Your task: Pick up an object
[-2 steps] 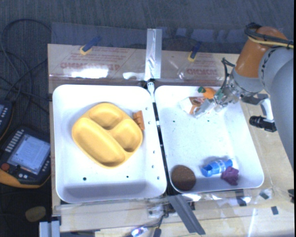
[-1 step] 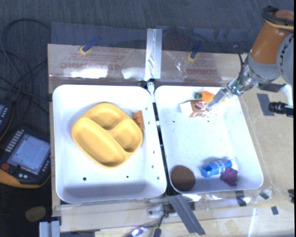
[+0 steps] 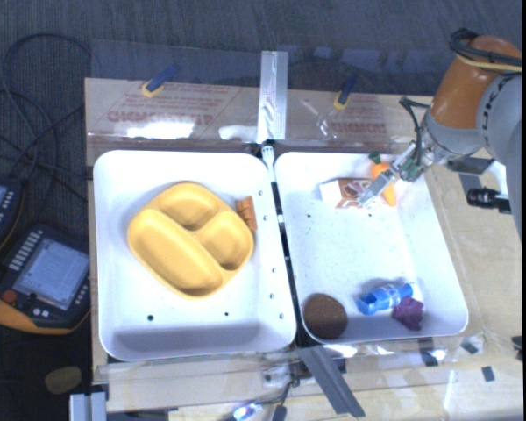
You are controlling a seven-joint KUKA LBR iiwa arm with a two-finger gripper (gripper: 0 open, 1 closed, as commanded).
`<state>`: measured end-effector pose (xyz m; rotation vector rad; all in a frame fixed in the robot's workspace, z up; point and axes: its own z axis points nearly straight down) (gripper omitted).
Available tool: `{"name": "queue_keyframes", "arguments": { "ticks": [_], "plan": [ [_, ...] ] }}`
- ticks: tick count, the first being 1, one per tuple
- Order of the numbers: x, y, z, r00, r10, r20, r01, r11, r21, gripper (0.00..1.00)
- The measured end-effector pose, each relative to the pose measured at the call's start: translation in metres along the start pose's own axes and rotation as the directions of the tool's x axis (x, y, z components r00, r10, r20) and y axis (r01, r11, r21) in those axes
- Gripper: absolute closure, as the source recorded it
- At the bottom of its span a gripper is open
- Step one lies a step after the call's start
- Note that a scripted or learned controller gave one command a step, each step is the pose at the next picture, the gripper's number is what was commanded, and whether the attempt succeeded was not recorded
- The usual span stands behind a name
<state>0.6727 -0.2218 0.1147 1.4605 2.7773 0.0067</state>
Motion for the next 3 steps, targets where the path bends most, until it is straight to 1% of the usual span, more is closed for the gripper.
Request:
{"name": "queue_keyframes", "arguments": {
  "ticks": [1, 2, 3],
  "plan": [
    [0.0, -0.006, 0.007, 0.965, -0.264, -0.003, 0.264, 0.964, 0.01, 0.0],
    [0.0, -0.004, -0.003, 0.964, -0.265, 0.003, 0.265, 0.964, 0.007, 1.0],
    [0.01, -0.017, 0.027, 0.999, -0.043, 0.0, 0.043, 0.999, 0.002, 1.0]
  ]
}}
